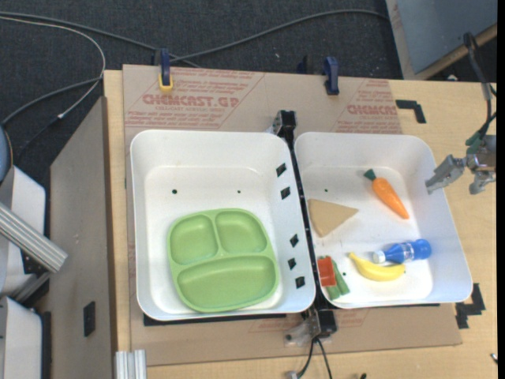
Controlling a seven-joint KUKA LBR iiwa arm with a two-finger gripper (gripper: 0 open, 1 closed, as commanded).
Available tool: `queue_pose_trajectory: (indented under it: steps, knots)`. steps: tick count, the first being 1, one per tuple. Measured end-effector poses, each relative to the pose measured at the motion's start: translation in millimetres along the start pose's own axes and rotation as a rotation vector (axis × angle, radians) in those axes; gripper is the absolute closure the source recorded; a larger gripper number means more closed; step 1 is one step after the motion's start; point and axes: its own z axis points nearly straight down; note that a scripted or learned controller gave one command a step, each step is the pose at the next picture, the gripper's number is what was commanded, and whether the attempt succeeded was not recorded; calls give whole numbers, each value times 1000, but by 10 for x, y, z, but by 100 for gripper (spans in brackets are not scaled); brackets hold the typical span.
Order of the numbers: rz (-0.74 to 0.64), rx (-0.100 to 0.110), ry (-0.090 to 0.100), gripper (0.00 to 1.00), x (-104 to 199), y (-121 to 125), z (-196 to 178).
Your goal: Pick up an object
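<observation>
- In the camera view we find the gripper point(460, 174) at the right edge of the right bin point(442, 212), just outside its rim, with nothing between its fingers. The fingers look spread apart, so we read the hand as released and carrying nothing.
- The task names no particular object, so we treat everything in the right bin as a candidate. The carrot point(387, 195) lies nearest the gripper, toward the bin's upper right, tilted with its green top pointing up-left.
- We judge the step in hand to be the approach: the arm has yet to come over the bin and choose a target.
- To do it well, we would centre above the carrot, turn the fingers across its narrow body instead of along it, and descend clear of the bin wall. The carrot stands apart from its neighbours, which should keep the grasp clean.
- The banana point(376, 268) and the blue bottle point(403, 252) touch each other near the lower right, so a grasp there risks nudging both.
- Counting the right bin: one carrot, one banana, one blue bottle, one tan wedge point(329, 215), and one small red and green block point(331, 275).
- Counting the left bin point(150, 212): one green divided plate point(223, 258), with three compartments.
- Two bins in all, side by side.
</observation>
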Motion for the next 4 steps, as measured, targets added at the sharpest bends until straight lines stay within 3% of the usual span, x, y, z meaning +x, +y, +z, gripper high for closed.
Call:
queue_pose_trajectory:
  steps: [1,4]
  knots:
    - [-4,-13,-4,0,8,22,-68]
    - [-3,-7,-1,0,35,-43,1516]
